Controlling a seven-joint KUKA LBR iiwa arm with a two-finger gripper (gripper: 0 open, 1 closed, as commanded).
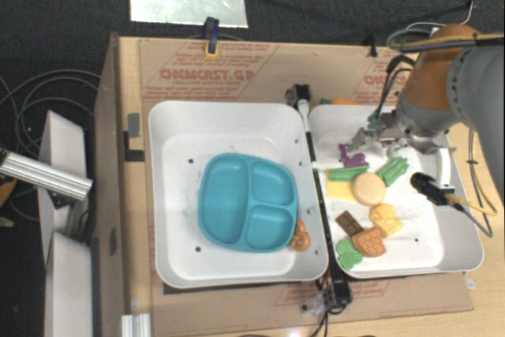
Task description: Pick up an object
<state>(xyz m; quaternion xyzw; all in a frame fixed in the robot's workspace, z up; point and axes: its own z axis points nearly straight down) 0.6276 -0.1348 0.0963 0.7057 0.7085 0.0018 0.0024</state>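
From where I stand, the grey arm reaches in from the right, and its gripper [368, 136] hangs over the far part of the right bin [451, 250]. I cannot make out how wide its grip is set, and nothing shows clearly within it.

Just near of the gripper lies a small purple toy [351, 151], close to the bin's left wall. Whether the gripper touches it I cannot tell. Near of that, a long green piece [347, 172] lies crosswise. A ribbed green piece [392, 170] lies tilted to its right.

A round tan bun [368, 189] sits between them, overlapping a flat yellow slab [337, 191]. Nearer still come a yellow block [384, 219] and a dark brown piece [348, 222]. Beyond those, a waffle-patterned brown piece [368, 243] rests beside a green leaf-like piece [345, 252] at the near left corner.

The left bin [175, 162] holds a teal divided plate [248, 201], lying flat around the middle. A small orange-brown piece [300, 237] touches the plate's near right edge, close to the wall between the bins.
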